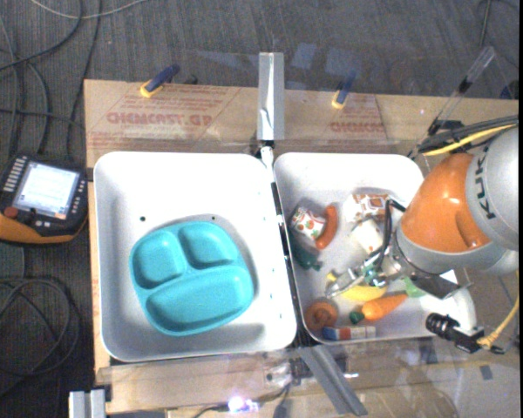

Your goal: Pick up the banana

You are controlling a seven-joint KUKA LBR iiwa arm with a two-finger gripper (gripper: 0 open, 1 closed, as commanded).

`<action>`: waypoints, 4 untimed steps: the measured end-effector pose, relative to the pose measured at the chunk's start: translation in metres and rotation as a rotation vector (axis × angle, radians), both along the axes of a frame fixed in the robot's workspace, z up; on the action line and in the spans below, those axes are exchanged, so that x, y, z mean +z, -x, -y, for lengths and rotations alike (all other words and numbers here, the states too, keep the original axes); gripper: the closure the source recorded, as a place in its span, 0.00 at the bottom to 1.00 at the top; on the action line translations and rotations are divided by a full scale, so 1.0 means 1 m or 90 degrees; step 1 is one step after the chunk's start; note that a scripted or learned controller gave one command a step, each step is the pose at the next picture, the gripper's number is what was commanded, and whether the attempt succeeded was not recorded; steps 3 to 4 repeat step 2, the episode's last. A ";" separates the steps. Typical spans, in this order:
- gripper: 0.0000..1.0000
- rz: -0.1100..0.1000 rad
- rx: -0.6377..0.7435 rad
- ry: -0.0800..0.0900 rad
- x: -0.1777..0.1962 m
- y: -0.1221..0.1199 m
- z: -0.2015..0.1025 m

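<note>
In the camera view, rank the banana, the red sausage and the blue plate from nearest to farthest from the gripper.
1. banana, right bin, just below the gripper
2. red sausage, same bin, up and left
3. blue plate, left bin, far left

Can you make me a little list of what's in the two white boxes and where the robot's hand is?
left bin: holds a turquoise divided plate
right bin: holds a pile of small toys
banana: yellow, lying near the bin's front, beside an orange carrot
other toys: a red sausage, a cup with strawberries on it
arm: reaching in from the right, over the right bin
gripper: low over the toys, just above the banana
</note>
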State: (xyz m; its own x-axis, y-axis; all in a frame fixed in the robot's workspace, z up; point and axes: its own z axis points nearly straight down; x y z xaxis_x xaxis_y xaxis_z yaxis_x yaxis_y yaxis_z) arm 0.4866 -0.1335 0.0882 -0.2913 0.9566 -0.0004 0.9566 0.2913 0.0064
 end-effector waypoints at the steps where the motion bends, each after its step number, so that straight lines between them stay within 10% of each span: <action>1: 1.00 0.004 -0.001 0.002 0.010 -0.002 0.001; 2: 1.00 -0.006 -0.023 0.002 0.094 -0.032 -0.055; 4: 1.00 -0.006 -0.023 0.002 0.094 -0.032 -0.055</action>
